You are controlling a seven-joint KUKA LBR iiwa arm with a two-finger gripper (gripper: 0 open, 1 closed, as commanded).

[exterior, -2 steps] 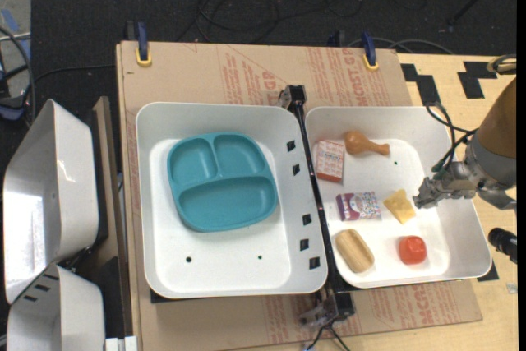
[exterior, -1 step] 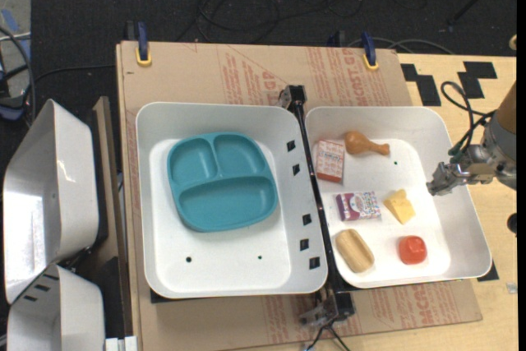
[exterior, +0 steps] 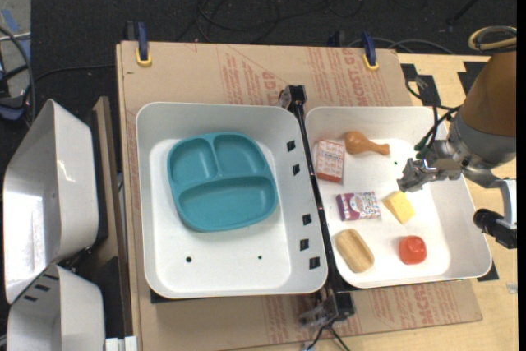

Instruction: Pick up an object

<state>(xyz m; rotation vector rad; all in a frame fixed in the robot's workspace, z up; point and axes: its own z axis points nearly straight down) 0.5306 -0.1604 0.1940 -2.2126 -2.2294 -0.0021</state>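
White left bin (exterior: 156, 201): holds a teal divided plate (exterior: 222, 181), lying flat toward the far left of the bin.
White right bin (exterior: 460, 255): holds six small things, all apart from one another.
Far part of right bin: a pink-and-white carton (exterior: 330, 159) beside a tan drumstick toy (exterior: 365, 145), its long axis running left to right with the thin end pointing right.
Middle of right bin: a purple-and-white packet (exterior: 359, 205) and a yellow block (exterior: 400, 207) just right of it, tilted.
Near part of right bin: a tan bread roll (exterior: 354, 249), long axis running far-left to near-right, and a red tomato toy (exterior: 412, 250).
Gripper (exterior: 411, 176): above the right bin, just beyond the yellow block; fingers slightly apart, nothing seen between them.
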